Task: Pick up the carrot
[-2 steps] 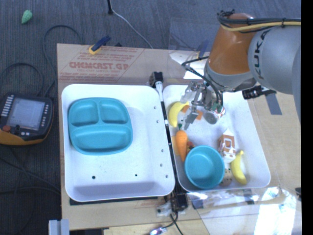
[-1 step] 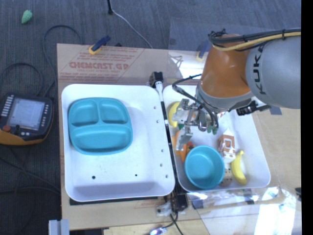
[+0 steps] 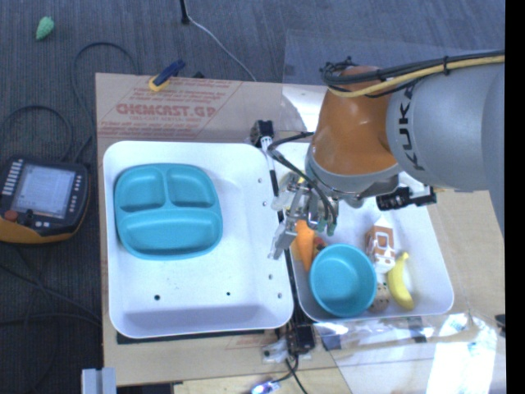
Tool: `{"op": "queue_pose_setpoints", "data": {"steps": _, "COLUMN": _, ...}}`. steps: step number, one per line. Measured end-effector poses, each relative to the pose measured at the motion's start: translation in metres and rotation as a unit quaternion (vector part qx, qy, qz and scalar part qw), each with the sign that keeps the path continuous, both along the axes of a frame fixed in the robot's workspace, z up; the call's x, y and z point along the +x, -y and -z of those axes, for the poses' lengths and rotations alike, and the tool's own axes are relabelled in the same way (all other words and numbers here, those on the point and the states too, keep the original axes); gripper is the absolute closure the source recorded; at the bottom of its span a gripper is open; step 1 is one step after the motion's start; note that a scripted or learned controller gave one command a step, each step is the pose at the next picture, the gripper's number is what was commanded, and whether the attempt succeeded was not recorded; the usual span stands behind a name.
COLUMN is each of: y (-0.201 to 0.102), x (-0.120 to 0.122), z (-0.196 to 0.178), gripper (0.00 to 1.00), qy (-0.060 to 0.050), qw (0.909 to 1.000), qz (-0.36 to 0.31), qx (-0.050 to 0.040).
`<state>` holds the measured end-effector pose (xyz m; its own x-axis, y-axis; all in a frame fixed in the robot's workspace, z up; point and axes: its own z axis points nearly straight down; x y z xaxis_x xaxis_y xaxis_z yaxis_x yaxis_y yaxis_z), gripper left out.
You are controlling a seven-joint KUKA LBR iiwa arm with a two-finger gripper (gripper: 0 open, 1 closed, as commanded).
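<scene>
The carrot (image 3: 304, 245) is in the right bin (image 3: 435, 261), up against its left wall, touching the blue bowl (image 3: 341, 279) just beside it. The gripper (image 3: 302, 220) is right over the carrot's top end, but honestly I can't tell whether it's gripping it or if it's open or closed, too cluttered there. Further right in the same bin there's a banana (image 3: 399, 280) and a small orange-and-white thing (image 3: 380, 244) next to it. The left bin (image 3: 246, 220) has a blue divided tray (image 3: 167, 209). A pendant (image 3: 41, 199) sits on the floor far left.
</scene>
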<state>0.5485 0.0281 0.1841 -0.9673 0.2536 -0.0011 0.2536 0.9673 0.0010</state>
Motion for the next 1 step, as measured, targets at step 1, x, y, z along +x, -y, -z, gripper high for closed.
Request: {"op": "queue_pose_setpoints", "data": {"steps": 1, "y": 0.0003, "x": 0.0, "z": 0.0001, "gripper": 0.0, "qy": 0.0, "qw": 1.0, "qz": 0.0, "qx": -0.0004}}
